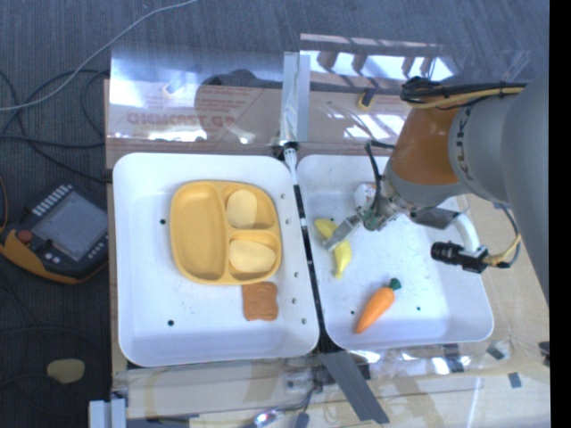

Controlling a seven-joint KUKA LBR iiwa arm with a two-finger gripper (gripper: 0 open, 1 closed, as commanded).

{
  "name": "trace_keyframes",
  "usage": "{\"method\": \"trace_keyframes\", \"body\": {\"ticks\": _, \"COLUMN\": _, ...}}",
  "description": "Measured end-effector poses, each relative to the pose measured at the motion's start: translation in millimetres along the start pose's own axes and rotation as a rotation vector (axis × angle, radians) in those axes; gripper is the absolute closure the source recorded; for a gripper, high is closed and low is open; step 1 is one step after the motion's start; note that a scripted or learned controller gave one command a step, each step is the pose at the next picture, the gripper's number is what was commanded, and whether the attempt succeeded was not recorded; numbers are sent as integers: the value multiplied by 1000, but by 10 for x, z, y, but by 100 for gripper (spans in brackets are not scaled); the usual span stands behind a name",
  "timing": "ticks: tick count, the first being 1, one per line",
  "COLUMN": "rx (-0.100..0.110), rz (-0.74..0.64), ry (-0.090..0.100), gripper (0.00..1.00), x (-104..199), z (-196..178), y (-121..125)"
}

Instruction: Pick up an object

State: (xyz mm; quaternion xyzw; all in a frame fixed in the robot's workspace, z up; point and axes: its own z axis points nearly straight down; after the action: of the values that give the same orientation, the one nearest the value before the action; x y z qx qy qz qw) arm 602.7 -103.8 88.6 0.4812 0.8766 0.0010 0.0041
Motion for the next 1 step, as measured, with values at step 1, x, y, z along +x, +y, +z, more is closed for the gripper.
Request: {"method": "trace_keyframes", "body": {"ticks": 1, "rx": -7, "rz": 0, "ry": -2, "gripper": 100, "x": 1, "z": -107, "y": 26}}
